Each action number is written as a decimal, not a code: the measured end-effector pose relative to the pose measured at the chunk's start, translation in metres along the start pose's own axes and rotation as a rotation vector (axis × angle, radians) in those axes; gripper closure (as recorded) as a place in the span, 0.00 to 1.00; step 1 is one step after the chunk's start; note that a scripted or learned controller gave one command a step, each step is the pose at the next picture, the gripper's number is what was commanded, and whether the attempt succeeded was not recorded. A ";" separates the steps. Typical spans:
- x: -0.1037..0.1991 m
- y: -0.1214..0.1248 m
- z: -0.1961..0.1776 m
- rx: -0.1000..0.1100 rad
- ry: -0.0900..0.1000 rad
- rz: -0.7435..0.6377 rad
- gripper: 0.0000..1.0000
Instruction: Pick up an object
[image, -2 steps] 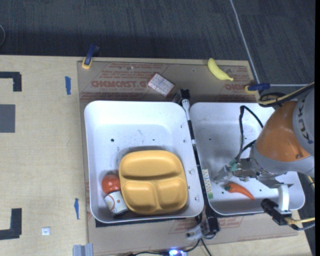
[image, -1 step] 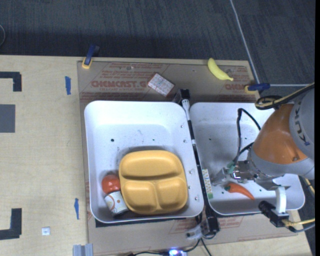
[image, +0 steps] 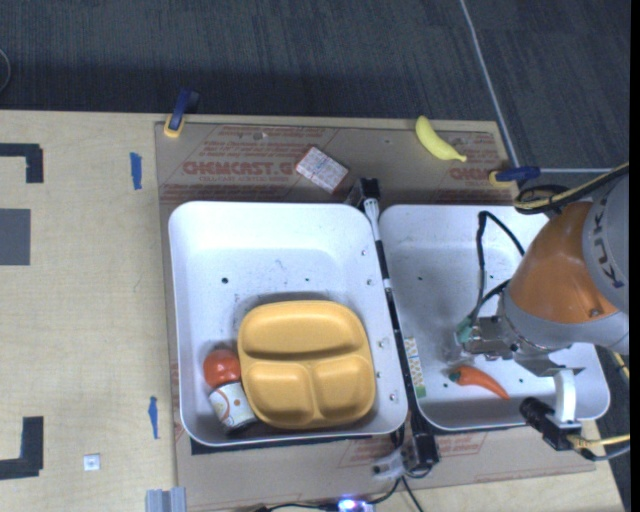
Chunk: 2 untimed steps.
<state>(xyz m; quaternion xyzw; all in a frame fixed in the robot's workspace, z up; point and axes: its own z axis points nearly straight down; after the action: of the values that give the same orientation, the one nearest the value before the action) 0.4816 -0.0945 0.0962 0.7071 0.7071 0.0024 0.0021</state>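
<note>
An orange carrot-shaped toy with a green tip (image: 477, 380) lies on the floor of the right bin (image: 430, 260), near its front edge. My gripper (image: 487, 345) hangs just above and behind it, low in that bin under the orange-banded wrist (image: 560, 280). In the left bin (image: 260, 240) sits a yellow divided tray (image: 305, 362). A red-and-white object (image: 225, 385) is wedged against the tray's left side.
A yellow banana (image: 438, 140) and a small patterned block (image: 320, 168) lie on the cardboard behind the bins. Black cables (image: 492, 250) loop over the right bin. Blue clamps (image: 180, 108) hold the cardboard's corners.
</note>
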 end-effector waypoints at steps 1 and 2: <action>0.000 0.000 0.000 0.000 0.000 0.000 0.00; 0.001 -0.002 0.010 0.005 0.000 0.000 0.00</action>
<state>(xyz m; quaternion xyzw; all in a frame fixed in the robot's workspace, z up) 0.4800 -0.0932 0.0861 0.7071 0.7072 0.0008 0.0004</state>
